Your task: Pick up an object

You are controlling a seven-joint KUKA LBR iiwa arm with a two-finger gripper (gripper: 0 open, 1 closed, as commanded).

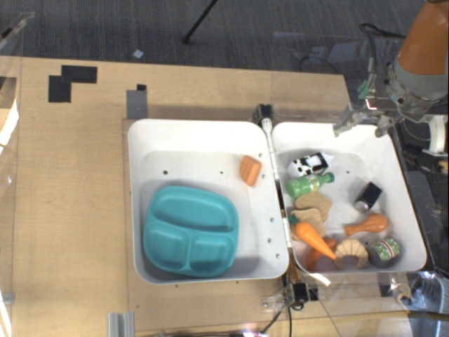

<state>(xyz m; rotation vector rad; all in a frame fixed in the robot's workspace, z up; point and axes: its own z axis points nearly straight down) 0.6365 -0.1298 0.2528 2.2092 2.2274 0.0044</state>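
One fixed cam above bench (pixel 70 209), angled down, taking in both bins (pixel 140 153) w/ arm (pixel 424 41) entering at right.

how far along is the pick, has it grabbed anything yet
Nothing looks picked yet. The grey arm with the orange band sits above the far right corner of the right white bin, clear of the toys. The orange plastic carrot, green toy bottle and small black block lie in that bin. Left: descend, grasp one and lift.
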